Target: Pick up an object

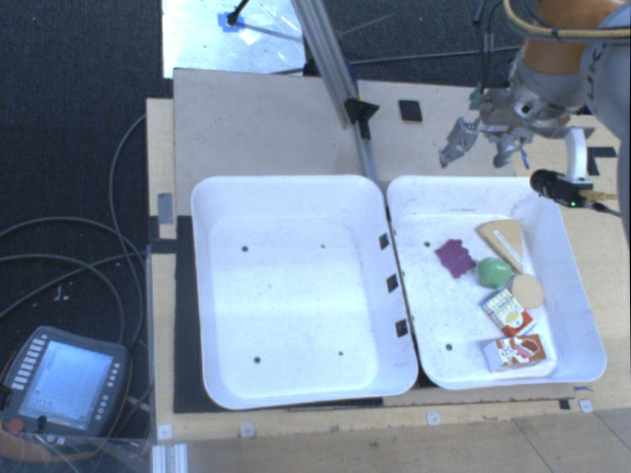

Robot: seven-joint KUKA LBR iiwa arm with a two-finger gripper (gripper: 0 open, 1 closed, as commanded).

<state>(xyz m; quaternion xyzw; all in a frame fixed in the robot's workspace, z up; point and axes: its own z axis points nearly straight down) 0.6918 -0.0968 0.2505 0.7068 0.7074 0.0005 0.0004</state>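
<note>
Purple object (455, 257) in right bin (582, 313), well below raised jaws

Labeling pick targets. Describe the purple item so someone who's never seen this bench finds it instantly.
Of the two white bins, take the right bin, the one nearer the arm. Its items cluster along the right side; the purple piece lies at the left of that cluster, just left of the green object. It is the only purple thing there, flat with a lumpy outline.

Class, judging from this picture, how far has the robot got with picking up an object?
Nothing looks done yet: the purple piece, green ball and packets all lie in the right bin. The pincer hangs above the bin's far edge, holding nothing. Descent, grasp and lift remain.
</note>
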